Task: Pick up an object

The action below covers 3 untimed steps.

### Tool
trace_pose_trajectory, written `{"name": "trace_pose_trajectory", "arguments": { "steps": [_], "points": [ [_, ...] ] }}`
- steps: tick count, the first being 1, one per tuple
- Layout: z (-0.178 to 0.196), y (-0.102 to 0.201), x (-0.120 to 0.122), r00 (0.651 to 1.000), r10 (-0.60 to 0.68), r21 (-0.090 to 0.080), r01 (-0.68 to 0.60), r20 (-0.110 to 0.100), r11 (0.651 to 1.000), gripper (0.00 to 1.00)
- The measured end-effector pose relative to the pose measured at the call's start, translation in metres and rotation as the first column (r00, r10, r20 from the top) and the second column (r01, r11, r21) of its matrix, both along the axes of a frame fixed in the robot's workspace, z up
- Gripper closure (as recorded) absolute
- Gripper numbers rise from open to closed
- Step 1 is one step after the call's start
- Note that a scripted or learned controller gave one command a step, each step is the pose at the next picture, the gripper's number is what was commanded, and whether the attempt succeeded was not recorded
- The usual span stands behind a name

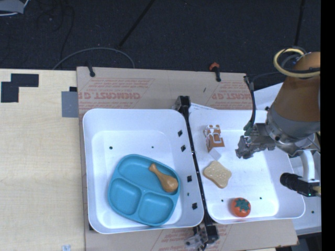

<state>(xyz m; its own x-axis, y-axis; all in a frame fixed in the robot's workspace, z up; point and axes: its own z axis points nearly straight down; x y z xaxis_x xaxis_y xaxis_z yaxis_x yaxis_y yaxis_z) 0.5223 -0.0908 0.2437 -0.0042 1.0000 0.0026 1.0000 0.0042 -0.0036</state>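
Pale wooden bench (36,166) below dark floor (157,25) strewn with cables (94,50).

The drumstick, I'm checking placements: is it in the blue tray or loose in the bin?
In the tray. The drumstick lies across the blue tray's upper right compartment, within its rim.

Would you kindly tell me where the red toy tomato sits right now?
The red toy tomato lies in the right-hand white bin, near its front edge, just below and right of the tan toy bread slice.
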Motion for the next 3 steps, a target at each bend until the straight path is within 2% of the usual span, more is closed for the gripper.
{"name": "trace_pose_trajectory", "arguments": {
  "steps": [2, 3],
  "points": [
    [-0.024, 0.098, 0.039, 1.0, -0.001, -0.002, 0.001, 0.0, 1.0, 1.0],
    [-0.012, 0.151, 0.048, 1.0, 0.0, -0.001, 0.0, 0.001, 1.0, 1.0]
  ]
}}
